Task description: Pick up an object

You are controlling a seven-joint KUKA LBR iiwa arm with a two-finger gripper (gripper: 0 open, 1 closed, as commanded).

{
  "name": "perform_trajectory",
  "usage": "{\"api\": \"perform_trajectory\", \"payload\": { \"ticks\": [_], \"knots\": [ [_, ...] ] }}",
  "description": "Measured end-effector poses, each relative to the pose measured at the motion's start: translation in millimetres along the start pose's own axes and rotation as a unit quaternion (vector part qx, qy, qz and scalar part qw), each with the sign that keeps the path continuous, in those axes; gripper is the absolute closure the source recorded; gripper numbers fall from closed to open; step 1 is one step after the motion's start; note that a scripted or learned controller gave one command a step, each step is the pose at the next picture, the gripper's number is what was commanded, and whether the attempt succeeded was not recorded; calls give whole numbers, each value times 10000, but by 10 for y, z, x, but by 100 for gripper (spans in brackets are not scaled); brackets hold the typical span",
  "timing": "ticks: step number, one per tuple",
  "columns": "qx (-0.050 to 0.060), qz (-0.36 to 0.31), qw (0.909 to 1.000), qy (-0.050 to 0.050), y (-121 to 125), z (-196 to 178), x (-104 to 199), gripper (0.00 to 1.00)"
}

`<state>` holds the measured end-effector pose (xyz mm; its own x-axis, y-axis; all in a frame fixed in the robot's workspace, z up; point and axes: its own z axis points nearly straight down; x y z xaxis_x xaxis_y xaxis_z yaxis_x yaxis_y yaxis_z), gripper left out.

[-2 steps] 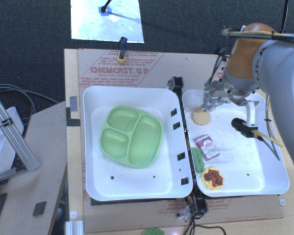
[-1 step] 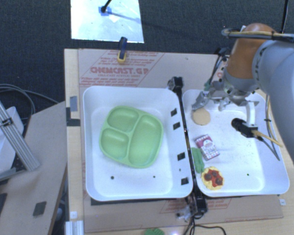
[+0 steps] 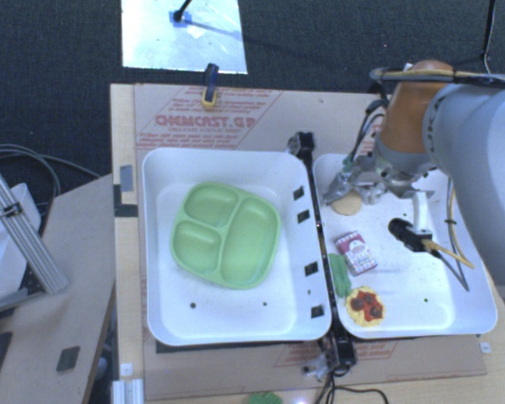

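Note:
My gripper (image 3: pixel 343 187) hangs low over the far left corner of the right bin (image 3: pixel 467 310). Directly under it lies a flat tan disc (image 3: pixel 348 204), partly covered by the gripper. Nearer the front of this bin sit a small red and white box (image 3: pixel 355 252), a green piece (image 3: pixel 339 274) against the left wall, and a yellow toy pizza slice with red spots (image 3: pixel 366 305). None of these is lifted off the bin floor.
The left bin (image 3: pixel 164 310) holds a light green divided plate (image 3: pixel 225 234). Black clips (image 3: pixel 310 269) line the wall between the two bins. My grey arm (image 3: pixel 475 150) covers the right bin's far right side.

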<state>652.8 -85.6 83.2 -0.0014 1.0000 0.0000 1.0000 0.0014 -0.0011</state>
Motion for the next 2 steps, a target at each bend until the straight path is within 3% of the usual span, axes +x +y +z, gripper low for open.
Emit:
{"api": "perform_trajectory", "payload": {
  "ticks": [1, 2],
  "knots": [
    [-34, -4, 10000, 0, 21, -132, -1, 100],
    [-49, -42, 10000, 13, -301, -1114, 564, 100]
  ]
}}
